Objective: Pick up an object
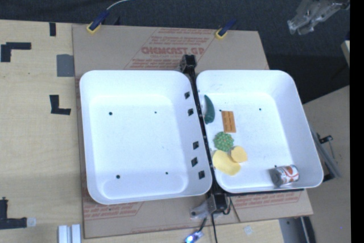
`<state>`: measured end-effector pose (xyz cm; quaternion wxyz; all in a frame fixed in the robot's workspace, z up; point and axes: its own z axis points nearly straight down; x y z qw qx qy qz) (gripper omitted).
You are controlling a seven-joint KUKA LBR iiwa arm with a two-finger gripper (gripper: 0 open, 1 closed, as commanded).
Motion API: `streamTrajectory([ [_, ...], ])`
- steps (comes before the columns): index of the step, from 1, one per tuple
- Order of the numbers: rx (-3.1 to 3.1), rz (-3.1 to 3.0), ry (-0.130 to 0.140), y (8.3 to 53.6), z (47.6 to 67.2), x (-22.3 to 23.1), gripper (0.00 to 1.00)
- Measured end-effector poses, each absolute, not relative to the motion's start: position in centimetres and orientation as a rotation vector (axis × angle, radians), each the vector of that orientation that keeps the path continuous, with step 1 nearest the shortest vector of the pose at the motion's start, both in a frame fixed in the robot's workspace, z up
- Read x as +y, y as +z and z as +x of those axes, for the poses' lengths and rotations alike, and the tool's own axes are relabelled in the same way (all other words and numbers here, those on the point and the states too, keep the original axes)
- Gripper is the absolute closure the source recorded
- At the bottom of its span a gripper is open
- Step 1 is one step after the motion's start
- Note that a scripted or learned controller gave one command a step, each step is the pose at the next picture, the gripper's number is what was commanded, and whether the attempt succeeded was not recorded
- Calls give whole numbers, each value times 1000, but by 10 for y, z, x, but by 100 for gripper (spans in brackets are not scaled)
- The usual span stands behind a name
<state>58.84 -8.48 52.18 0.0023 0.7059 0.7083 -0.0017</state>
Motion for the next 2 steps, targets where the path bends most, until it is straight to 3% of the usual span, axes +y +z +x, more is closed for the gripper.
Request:
streamTrajectory([
  [1, 2223, 2215, -6, 521, 588, -85, 0],
  [2, 2222, 2213, -7, 532, 589, -85, 100],
])
